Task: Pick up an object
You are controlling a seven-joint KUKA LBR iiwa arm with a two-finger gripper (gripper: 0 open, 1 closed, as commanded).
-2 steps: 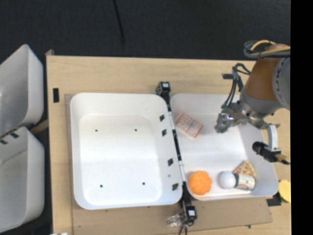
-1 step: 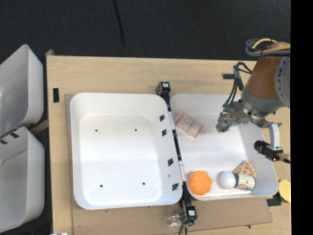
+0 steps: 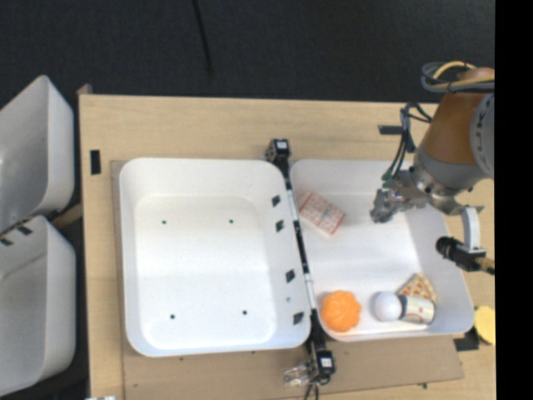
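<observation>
Bench [image 3: 208,127] of pale wood carried two white bins against dark floor. Over the right bin [image 3: 366,265] hung the gripper [image 3: 385,207]; whether it gripped anything I could not tell. Pink packet [image 3: 321,212] lay near the divider; orange ball [image 3: 341,309], white ball [image 3: 386,306] and cup [image 3: 415,310] crowded the near rim.

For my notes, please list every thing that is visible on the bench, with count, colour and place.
bins: two, white, side by side on the bench
patterned packet: one, pink and white, right bin, far left part
orange ball: one, orange, right bin, near edge
white ball: one, white, right of the orange ball
paper cup: one, white with print, lying beside the white ball
arm: one, grey with orange band, over right bin
gripper: one, dark, above the right bin
</observation>
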